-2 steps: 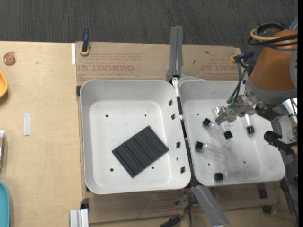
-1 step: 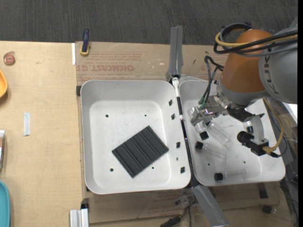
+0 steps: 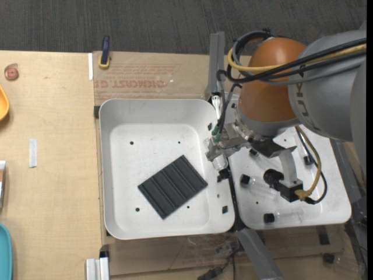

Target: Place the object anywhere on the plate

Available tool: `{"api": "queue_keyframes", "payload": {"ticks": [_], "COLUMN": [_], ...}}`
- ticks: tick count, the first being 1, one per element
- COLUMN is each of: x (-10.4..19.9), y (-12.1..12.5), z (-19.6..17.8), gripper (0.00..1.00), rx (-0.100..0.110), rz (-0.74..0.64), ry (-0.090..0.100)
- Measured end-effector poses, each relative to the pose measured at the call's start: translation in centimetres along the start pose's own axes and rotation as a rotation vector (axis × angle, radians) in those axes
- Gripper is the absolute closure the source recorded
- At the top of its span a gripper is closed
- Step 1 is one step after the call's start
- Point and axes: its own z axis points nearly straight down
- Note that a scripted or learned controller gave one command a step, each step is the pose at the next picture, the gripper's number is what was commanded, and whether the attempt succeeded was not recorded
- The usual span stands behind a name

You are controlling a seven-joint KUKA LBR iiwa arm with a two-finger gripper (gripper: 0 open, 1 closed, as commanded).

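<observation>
A dark ribbed rectangular plate [image 3: 173,186] lies tilted on the floor of the left bin [image 3: 116,156], towards its front right. My gripper [image 3: 218,155] hangs over the rims where the two bins meet, right of the plate's upper corner and apart from it. The wrist blocks its tip, and I cannot make out anything held there. Small black pieces [image 3: 245,180] lie in the right bin [image 3: 326,209], with another [image 3: 268,217] near its front edge.
The orange band and grey body of the arm [image 3: 274,80] cover the back of the right bin. Cables [image 3: 315,185] loop over that bin. A cardboard sheet [image 3: 140,77] lies behind the left bin. The wooden bench [image 3: 46,156] stretches to the left.
</observation>
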Motion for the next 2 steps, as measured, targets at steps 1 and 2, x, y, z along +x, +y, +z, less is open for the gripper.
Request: {"api": "queue_keyframes", "payload": {"ticks": [1, 2], "x": [1.0, 2.3], "y": [4.5, -2.6], "z": [2.6, 2.6], "gripper": [1.00, 1.00], "rx": [0.000, 0.001], "rz": [-0.190, -0.282], "ry": [0.000, 0.001]}}
